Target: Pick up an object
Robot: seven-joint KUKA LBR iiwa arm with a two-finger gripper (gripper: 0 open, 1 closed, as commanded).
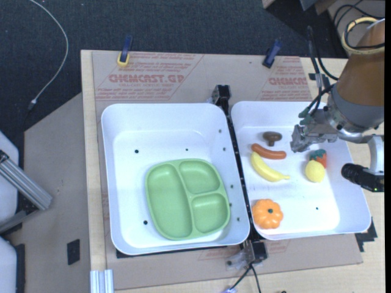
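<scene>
I am over the right bin (342,221), my gripper (303,140) hanging low near its far right part. From this slant I cannot tell how my gripper is set, and I see nothing held in it.

No object is named for me, so any in this bin will do. Just below my gripper lie a strawberry (319,158) and, touching it on the near side, a lemon (314,172). To the left are a brown mushroom (272,137), a hot dog (269,152) just beneath it, and a banana (267,169) running slantwise toward the lemon. A pumpkin (267,214) sits apart at the near left corner. The left bin (116,127) holds a green tray (186,197) with three compartments.

I judge this to be the approach step: I am above the toys and have not lifted anything. The strawberry is the closest candidate, almost under me. The next move calls for centring over one toy, coming down squarely around it and closing before lifting. The strawberry and lemon touch, so a descent between them could nudge one aside or catch both. The pumpkin, standing alone, would be the cleaner target, though it means a longer reach across the bin.
</scene>
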